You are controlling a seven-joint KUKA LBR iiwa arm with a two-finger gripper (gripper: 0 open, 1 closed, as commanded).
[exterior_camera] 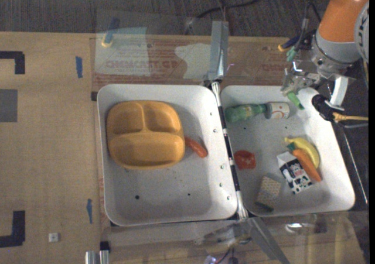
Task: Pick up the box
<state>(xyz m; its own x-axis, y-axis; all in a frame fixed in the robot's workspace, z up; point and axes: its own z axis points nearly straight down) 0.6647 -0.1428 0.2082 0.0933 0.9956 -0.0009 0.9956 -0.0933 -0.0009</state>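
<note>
Box (296, 174), that small white carton with the black and red print, lies flat in the right bin (343, 198), toward its near right side. A carrot (308, 165) lies across its upper edge, touching it, and a banana (306, 147) sits just behind the carrot. So nothing is picked yet; I judge this the approach step, with me hanging over the far right corner of the right bin, well apart from the target.

My gripper (299, 84) is up there by the rim, near the cap end of the green bottle (256, 111). Whether it is released or clenched I cannot tell from this slant; wrist hardware and cables clutter it.

Next move, as I read it: travel toward the near right of the bin, line up over the bare lower part of the carton, clear of the carrot, and come down.

Also in play: a red tomato-like piece (245, 160) and a tan sponge-like block (269, 192) in the same bin; the left bin (176, 210) holds an orange divided plate (145, 134) and 1 small orange item (197, 147). My arm is cut off at the frame's right edge, and the carton's print is too small to read.
</note>
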